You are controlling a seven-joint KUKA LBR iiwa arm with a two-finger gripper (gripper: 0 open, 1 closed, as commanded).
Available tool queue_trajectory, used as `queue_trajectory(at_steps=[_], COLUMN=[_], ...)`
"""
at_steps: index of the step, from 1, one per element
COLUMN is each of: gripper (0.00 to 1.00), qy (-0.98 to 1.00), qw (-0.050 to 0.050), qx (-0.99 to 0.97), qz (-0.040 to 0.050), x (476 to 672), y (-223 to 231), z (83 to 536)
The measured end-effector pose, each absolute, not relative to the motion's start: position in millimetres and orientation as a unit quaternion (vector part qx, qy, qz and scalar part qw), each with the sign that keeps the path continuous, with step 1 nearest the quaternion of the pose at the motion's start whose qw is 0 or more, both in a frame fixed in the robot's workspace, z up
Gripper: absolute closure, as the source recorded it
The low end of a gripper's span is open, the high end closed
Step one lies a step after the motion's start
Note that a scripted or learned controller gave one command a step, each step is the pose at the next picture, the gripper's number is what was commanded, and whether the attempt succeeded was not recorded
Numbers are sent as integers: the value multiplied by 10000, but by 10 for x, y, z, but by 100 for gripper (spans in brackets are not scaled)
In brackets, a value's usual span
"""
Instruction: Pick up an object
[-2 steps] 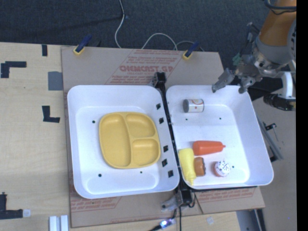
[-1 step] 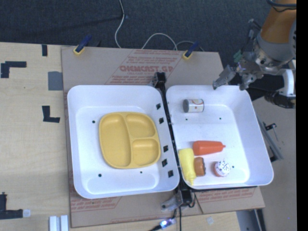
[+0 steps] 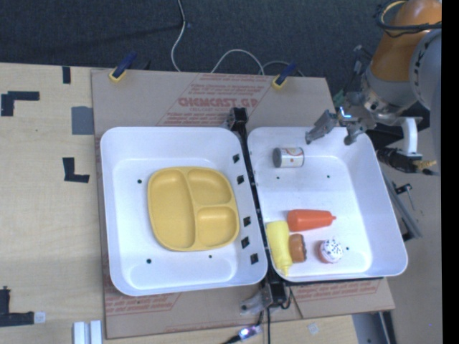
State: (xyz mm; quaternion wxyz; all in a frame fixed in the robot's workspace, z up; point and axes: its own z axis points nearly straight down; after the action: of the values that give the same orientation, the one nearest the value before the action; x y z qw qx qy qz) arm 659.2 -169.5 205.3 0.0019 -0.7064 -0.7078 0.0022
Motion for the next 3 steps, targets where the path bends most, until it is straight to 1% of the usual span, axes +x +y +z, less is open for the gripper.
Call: queue_trajectory(at_steps=[1,2,3], gripper=[0,0,100], qy=[-7080,-7081,-7098], qw=[19,36,97], qx=[-7062,-7061,-7043], qz=[21,-10,26], x=[6585,6613,6606], y=[-1643,-1641,-1632], z=[1605,1037,1190])
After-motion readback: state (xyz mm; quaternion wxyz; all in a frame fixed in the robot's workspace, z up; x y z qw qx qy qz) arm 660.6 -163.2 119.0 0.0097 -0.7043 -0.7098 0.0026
